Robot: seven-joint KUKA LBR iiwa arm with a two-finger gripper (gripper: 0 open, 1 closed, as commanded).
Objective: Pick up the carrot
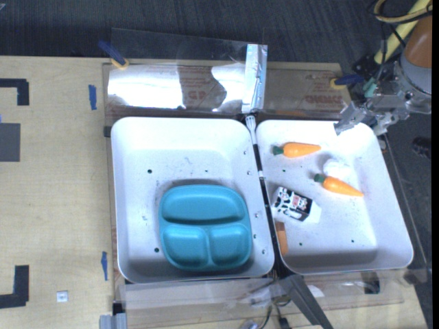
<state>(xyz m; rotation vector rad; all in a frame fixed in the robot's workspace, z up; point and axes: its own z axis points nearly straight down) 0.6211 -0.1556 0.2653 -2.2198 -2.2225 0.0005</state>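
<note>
Two orange carrots with green tops lie in the right bin (384, 245). One carrot (297, 150) lies near the bin's back left. The other carrot (339, 186) lies at mid-right, pointing toward the right wall. My gripper (361, 117) hovers over the back right corner of that bin, above and to the right of both carrots and touching neither. The arm's orange band (419, 44) is at the far upper right.
A small black-and-white packet (295, 205) lies left of centre in the right bin. A thin orange piece (282, 239) rests against that bin's left wall. A blue divided plate (205, 228) sits in the left bin (137, 149). Yellow cables (394, 19) hang near the arm.
</note>
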